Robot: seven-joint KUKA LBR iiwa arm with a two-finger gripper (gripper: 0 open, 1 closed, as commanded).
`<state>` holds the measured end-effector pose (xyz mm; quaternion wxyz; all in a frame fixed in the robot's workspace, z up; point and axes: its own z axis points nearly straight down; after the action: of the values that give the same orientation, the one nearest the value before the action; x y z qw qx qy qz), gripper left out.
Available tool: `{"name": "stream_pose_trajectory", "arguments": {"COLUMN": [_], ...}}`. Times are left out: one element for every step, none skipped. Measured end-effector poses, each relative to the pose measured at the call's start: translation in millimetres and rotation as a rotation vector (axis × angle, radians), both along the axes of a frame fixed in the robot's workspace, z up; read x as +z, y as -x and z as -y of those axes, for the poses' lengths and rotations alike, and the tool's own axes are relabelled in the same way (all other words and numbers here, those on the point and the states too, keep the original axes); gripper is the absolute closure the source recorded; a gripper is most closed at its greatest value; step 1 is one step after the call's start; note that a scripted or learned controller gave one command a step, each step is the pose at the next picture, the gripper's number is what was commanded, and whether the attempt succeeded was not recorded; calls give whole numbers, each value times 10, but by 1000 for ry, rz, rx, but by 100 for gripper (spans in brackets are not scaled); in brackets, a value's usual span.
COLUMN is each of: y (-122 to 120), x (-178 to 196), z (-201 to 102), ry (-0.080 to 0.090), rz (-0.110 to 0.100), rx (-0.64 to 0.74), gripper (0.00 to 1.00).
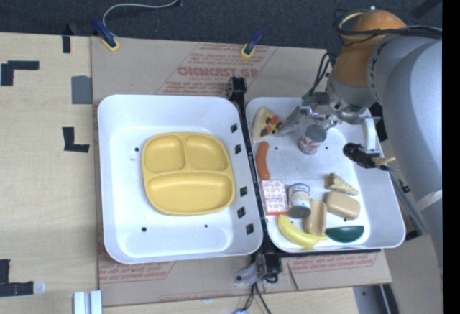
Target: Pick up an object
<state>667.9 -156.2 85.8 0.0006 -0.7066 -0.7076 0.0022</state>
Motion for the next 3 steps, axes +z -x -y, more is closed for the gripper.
{"name": "stream_pose_trajectory", "arguments": {"y": [-11, -10, -9], "x": [105, 103, 5], "z": [-1, 0, 12], "ry": [3, 3, 0], "rz": [5, 5, 4], "rx": [1, 0, 1], "gripper": [100, 0, 0]}}
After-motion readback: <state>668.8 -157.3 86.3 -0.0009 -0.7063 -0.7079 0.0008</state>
